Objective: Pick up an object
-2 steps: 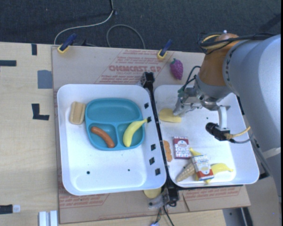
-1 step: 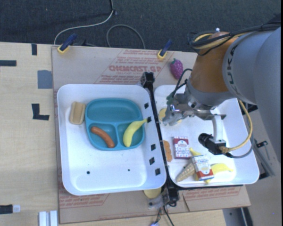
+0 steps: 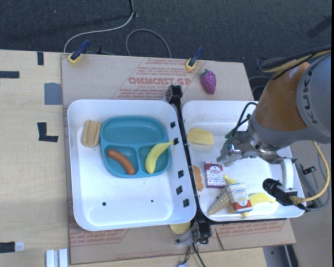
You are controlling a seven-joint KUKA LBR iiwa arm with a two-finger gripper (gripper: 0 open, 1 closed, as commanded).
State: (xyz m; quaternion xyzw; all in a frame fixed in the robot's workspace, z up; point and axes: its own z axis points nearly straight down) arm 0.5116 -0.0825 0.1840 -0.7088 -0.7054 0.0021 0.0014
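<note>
My gripper (image 3: 227, 153) hangs over the middle of the right bin (image 3: 234, 109), just above and to the right of a small red and white carton (image 3: 214, 175). A pale yellow piece (image 3: 200, 136) lies to its upper left. Along the bin's front lie an ice cream cone (image 3: 218, 203), a red and white box (image 3: 240, 197) and a yellow piece (image 3: 261, 199). A bun-like item (image 3: 197, 177) rests against the bin's left wall. I see nothing held in the gripper.
The left bin (image 3: 128, 210) holds a blue divided plate (image 3: 133, 129) with a sausage (image 3: 121, 161) and a banana (image 3: 156, 155), and a bread piece (image 3: 91, 133) beside it. Purple grapes (image 3: 209, 81) lie on the cardboard behind the bins. The arm (image 3: 289, 104) covers the right bin's far right.
</note>
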